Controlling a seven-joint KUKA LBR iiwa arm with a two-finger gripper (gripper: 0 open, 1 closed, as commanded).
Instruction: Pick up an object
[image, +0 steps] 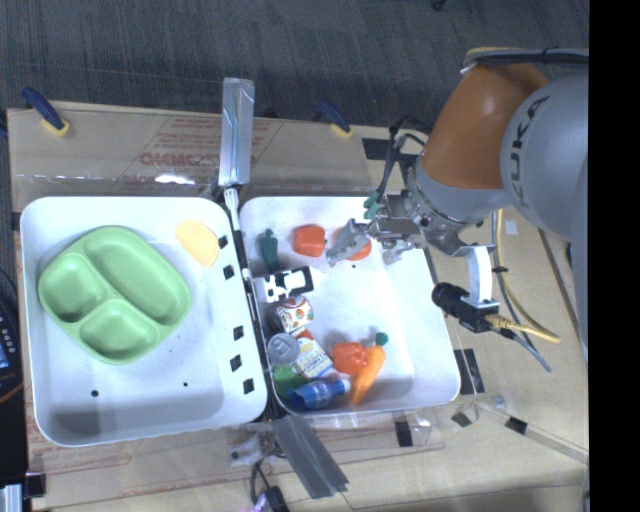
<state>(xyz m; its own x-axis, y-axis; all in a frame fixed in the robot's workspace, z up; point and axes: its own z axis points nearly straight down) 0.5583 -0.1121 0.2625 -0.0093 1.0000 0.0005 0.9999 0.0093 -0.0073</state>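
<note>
gripper (362, 243) over right bin (425, 330), grip state: cannot tell | target: small orange toy (309, 239) just beside it, near back wall | likely light, smooth, slippery; pinch its middle

Two bins side by side on the tabletop (560, 400). In the left bin (60, 400): a tray (113, 292) toward the left, a lemon (198, 241) behind it to the right. In the right bin (420, 330): a tomato (309, 239) at the back, a can (293, 314) mid-left, a carrot (360, 364) and bottle (318, 392) crowded at the front.
</note>
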